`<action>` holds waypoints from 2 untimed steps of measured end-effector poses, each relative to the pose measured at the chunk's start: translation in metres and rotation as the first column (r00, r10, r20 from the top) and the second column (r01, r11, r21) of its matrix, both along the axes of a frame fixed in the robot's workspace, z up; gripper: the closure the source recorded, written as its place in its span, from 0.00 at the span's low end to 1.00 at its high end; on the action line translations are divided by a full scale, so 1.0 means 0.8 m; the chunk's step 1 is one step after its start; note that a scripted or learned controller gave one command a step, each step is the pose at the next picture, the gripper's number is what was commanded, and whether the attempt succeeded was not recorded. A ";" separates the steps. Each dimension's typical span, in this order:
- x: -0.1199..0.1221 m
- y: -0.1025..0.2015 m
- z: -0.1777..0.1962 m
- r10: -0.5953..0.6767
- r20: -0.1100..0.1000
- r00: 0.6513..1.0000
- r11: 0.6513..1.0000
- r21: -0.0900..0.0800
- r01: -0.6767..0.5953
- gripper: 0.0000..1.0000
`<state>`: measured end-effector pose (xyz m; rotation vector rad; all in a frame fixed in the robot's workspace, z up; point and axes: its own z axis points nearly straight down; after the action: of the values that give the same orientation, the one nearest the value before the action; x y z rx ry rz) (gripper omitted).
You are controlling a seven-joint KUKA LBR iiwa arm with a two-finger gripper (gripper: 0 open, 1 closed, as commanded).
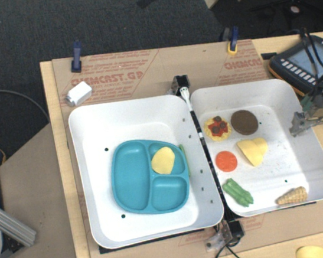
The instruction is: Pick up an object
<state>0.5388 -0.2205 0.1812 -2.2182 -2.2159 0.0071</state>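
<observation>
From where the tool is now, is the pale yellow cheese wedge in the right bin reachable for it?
Probably yes. The tool sits at the right white bin's right rim, and the pale yellow cheese wedge lies to its left with bare bin floor between. The round brown patty and orange disc lie beside the wedge, not across the way.

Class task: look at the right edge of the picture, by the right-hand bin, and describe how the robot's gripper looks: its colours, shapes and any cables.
The gripper is a small metal assembly, grey and silver, with thin finger pieces pointing toward the right bin. Its body is boxy, with a tan or brownish patch on top. Dark cables run above it at the frame's edge. No markings can be read at this size.
</observation>
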 end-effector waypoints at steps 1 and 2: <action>0.039 0.076 0.262 0.008 0.026 1.000 1.000 -0.006 -0.008 1.00; 0.013 0.091 0.122 0.001 -0.003 1.000 1.000 0.002 -0.001 1.00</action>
<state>0.5494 -0.1475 0.2788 -2.2148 -2.2145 0.0079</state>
